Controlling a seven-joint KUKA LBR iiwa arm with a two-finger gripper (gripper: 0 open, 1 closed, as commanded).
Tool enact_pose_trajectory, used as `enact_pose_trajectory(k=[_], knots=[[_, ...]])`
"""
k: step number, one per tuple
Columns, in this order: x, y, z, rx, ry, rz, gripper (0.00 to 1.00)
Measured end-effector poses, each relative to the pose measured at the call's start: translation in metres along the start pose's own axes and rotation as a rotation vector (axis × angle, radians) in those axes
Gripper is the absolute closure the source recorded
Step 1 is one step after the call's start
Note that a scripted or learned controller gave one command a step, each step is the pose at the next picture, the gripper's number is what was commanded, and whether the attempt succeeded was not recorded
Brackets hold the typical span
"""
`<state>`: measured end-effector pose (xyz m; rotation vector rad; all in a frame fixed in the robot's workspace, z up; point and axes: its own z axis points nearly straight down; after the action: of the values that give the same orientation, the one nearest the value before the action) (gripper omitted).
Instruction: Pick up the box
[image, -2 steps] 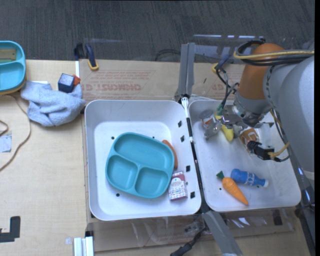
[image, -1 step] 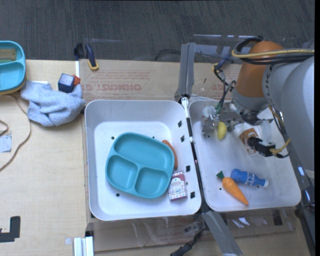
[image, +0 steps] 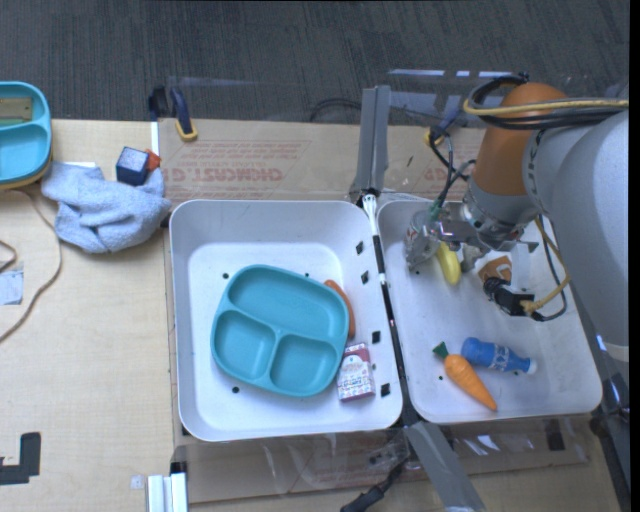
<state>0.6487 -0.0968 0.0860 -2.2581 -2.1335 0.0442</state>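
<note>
In the left bin (image: 190, 330), the small box (image: 356, 374) with red and white print lies near the front right corner, touching the edge of a teal divided plate (image: 280, 330) that fills the middle; an orange item (image: 340, 300) peeks out behind the plate's right rim. In the right bin (image: 560, 390), a toy carrot (image: 468, 380) and a blue bottle (image: 497, 356) lie near the front edge, just beside each other. Farther back, the claw (image: 432, 248) hangs low over the bin's far left corner, close to a yellow banana-like item (image: 449, 265); whether it is open or closed cannot be told. On the tabletop's far left lie a grey cloth (image: 105, 212) and a teal tray (image: 22, 135).
</note>
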Motion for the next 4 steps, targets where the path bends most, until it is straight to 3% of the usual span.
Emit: enact_pose_trajectory(k=[1, 2, 3, 4], knots=[[-0.002, 0.0, -0.01, -0.002, -0.004, -0.001, 1.0], [0.028, -0.082, -0.101, -0.042, 0.0, 0.17, 1.0], [0.04, -0.151, -0.098, -0.04, 0.004, 0.356, 1.0], [0.047, -0.179, -0.096, -0.039, 0.01, 0.657, 1.0]])
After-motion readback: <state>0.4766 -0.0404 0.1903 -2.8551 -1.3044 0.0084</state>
